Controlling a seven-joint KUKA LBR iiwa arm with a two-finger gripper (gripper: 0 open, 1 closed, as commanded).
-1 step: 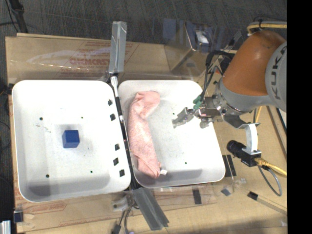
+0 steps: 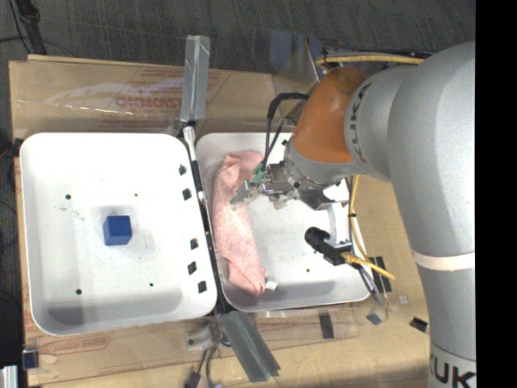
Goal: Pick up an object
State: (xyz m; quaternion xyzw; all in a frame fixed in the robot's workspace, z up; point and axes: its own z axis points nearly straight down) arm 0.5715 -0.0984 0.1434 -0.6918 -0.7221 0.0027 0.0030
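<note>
A pink cloth (image 2: 239,233) lies lengthwise along the left side of the right bin (image 2: 291,293). A small blue cube (image 2: 118,229) sits in the middle of the left bin (image 2: 48,160). My gripper (image 2: 252,191) reaches in from the right, low over the upper part of the cloth, with its tip at the cloth's right edge. The grey arm and its orange band (image 2: 327,124) cover the right bin's far right corner.
A black connector with a yellow cable (image 2: 327,246) hangs over the right side of the right bin. Black clips (image 2: 194,217) line the divide between the two bins. Cardboard (image 2: 97,87) lies under and behind the bins.
</note>
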